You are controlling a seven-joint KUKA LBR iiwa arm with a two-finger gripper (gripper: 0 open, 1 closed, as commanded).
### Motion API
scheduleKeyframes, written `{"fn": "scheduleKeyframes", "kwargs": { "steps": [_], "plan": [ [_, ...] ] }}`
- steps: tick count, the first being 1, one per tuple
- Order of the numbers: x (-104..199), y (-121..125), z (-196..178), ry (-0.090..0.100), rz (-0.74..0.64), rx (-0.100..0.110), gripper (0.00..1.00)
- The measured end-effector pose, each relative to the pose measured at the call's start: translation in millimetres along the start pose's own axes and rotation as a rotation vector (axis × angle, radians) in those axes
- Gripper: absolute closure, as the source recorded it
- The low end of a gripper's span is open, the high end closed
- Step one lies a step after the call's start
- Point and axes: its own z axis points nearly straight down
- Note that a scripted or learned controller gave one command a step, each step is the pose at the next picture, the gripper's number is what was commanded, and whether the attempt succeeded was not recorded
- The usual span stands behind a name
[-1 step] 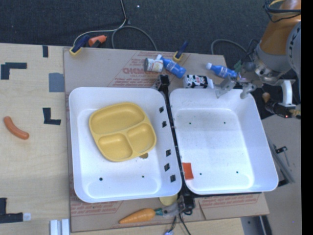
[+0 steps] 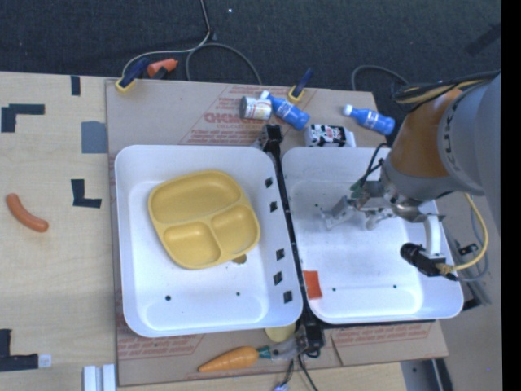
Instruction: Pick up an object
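Two shallow white bins are seen side by side on a cardboard sheet on the bench: L bin and R bin.

The arm, grey w/ an orange band, is reached in from the right over the R bin. The gripper is placed low over the middle of the R bin, pointing left. Whether it is apart or together can't be told, as the tool end is small and blurred against the white floor.

A small orange-red block is found in the R bin, at the near-left corner, close to the divider wall. It is well apart from the gripper, on its near-left side.

A yellow divided plate is laid flat in the L bin, toward the far-centre part. A small dark bit is seen at the plate's near-right edge; what it is can't be told.

Outside the bins:
- a carrot on the cardboard, near side, just beyond the L bin
- a sausage on the wooden top, far to the left
- a blue bottle and a white-capped blue bottle beyond the far rims
- a black-and-white carton between those two bottles, touching the R bin's far rim
- an orange-and-yellow clamp at the cardboard's far-left corner
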Motion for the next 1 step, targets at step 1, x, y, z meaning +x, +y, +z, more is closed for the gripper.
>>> {"fn": "scheduleKeyframes", "kwargs": {
  "steps": [1],
  "plan": [
    [38.7, 52.4, 22.6, -0.006, -0.005, -0.017, 0.0]
  ]
}}
